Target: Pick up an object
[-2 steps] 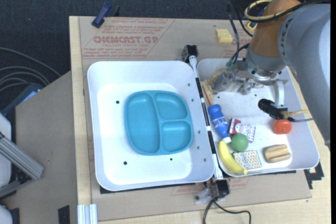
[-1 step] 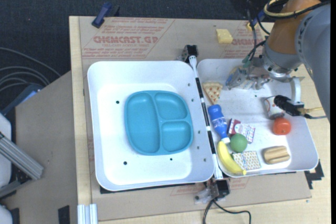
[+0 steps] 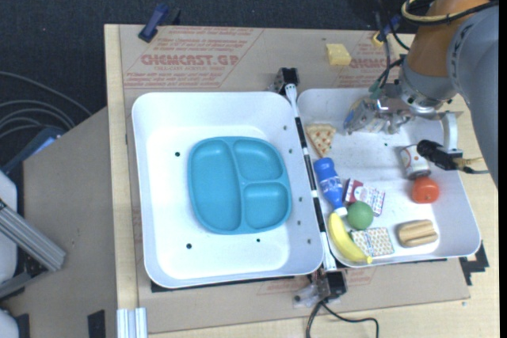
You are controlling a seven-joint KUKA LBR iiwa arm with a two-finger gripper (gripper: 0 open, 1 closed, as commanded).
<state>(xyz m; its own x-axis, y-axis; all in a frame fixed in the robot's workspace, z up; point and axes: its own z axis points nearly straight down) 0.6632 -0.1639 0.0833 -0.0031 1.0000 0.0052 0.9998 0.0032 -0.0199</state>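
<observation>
Nearest the camera, along the front edge of the right bin (image 3: 467, 237), lie a banana (image 3: 344, 238), a patterned packet (image 3: 374, 241) and a bread roll (image 3: 417, 233), with a green ball (image 3: 360, 214) just behind the banana. Further in sit a blue bottle (image 3: 328, 180) against the dividing wall, a tomato (image 3: 425, 191) and a small can (image 3: 413, 162). These candidates for picking are crowded into the right bin's front half. The left bin (image 3: 158, 170) holds a blue divided tray (image 3: 239, 184). A waffle (image 3: 321, 138) lies at the right bin's back, near the divider. Farthest back, the end effector (image 3: 366, 116) hangs low over the right bin's bare rear floor, nothing seen between its fingers; whether they stand apart or together cannot be told. On the table (image 3: 206, 59) beyond rests a yellow block (image 3: 338, 54).
</observation>
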